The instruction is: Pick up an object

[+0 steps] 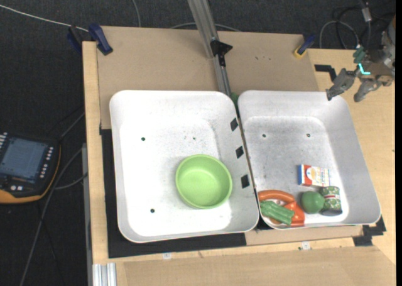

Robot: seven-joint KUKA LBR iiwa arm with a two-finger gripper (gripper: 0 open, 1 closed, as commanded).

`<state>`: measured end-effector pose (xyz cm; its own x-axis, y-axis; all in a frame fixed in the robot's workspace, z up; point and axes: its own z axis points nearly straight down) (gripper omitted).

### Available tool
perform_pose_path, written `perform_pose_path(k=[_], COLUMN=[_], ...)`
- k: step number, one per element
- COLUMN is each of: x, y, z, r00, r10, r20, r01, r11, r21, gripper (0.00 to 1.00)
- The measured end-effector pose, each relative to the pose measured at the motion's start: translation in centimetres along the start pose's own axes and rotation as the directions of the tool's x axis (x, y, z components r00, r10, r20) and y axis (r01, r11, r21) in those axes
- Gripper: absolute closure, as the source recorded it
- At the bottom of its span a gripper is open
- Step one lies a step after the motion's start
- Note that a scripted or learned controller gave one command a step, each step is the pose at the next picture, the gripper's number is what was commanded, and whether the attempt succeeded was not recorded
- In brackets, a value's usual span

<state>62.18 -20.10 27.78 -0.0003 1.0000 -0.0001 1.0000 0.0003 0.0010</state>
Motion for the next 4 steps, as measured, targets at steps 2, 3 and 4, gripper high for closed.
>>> perform_pose_path(k=[2,3,4], x=[-0.6,-0.3,0.1], y=[-0.9,-0.2,-1.0], z=[5.3,9.8,15.8], r00=[1.0,1.0,1.0], r10=[0.001,0.0,0.0], r20=[-0.001,-0.001,-0.001], r01=[-0.001,0.0,0.0], r11=[1.0,1.0,1.0], r21=[0.005,0.003,0.005], gripper=[0.0,0.0,0.0])
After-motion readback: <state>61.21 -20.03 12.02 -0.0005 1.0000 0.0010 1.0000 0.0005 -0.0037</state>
